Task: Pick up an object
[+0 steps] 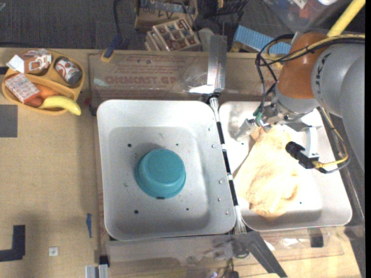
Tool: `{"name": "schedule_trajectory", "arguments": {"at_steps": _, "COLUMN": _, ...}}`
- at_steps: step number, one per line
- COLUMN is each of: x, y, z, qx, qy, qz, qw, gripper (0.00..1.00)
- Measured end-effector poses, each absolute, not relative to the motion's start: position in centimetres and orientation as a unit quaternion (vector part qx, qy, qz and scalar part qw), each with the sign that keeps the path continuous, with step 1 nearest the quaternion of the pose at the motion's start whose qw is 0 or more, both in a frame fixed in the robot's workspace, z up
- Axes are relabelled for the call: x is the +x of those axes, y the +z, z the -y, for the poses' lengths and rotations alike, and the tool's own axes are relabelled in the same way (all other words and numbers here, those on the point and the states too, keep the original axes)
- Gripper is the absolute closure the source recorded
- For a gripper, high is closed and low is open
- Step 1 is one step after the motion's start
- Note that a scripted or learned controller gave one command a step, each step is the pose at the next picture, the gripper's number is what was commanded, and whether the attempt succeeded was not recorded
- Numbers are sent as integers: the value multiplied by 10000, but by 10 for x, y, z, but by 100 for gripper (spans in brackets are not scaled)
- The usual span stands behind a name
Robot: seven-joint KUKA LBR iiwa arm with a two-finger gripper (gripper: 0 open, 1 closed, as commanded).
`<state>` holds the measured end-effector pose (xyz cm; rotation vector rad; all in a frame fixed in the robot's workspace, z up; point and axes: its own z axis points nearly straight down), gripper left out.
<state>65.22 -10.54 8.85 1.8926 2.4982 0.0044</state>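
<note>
Looking down on the counter (52, 172) from the fixed camera, two white bins sit side by side. The arm (345, 77) reaches in from the right, its orange band (301, 68) bright above the wrist, and the gripper (255, 123) is low over the upper left corner of the right bin (333, 210).

Directly below the gripper lies the pale yellow cloth (269, 178). It is crumpled and stretched lengthwise, running from the gripper's tip towards the bin's near wall. The cloth's upper end meets the gripper, and it is narrow and peaked there, while the wider bunched part rests on the bin floor. Whether the jaws are clenched on that peak or released, I cannot tell. The wrist hides where they meet the cloth.

In the left bin (110, 155) a teal bowl (161, 172) sits upside down near the middle of the floor. It is well apart from the gripper, with the divide between the bins in between.

In the counter's far left corner is a yellow tray (11, 88) holding a banana (61, 103) and some snack packs (22, 87). A brown cardboard panel (145, 80) lies flat behind the bins.
</note>
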Motion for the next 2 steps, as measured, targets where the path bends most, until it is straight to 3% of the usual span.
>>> {"name": "schedule_trajectory", "arguments": {"at_steps": 1, "x": 654, "y": 101, "z": 108, "qx": 6051, "qy": 23, "qz": -7961, "qw": 71, "gripper": 100}}
{"name": "schedule_trajectory", "arguments": {"at_steps": 2, "x": 668, "y": 186, "z": 57, "qx": 5031, "qy": 10, "qz": -8642, "qw": 28, "gripper": 100}}
